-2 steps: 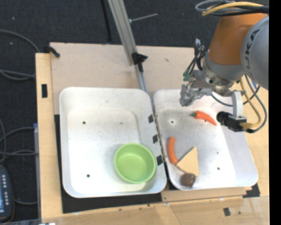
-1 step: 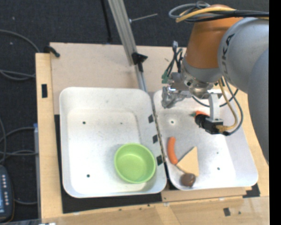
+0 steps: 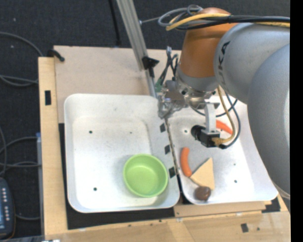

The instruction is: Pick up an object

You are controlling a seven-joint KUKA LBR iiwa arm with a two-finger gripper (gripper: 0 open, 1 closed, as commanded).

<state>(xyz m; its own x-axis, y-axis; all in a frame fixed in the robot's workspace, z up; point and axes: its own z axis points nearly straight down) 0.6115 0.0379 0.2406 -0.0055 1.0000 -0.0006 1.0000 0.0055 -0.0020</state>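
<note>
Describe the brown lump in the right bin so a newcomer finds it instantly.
Start at the right bin and go to its near rim. The brown lump lies there, just below the tan wedge. It is the only dark, rounded piece; the orange stick alongside is long and thin.

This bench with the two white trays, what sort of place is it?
Probably a robotics lab or test bench. A big grey and orange robot arm reaches over two white trays holding toy-like bits, such as a green bowl, with loose cables on the floor.
</note>
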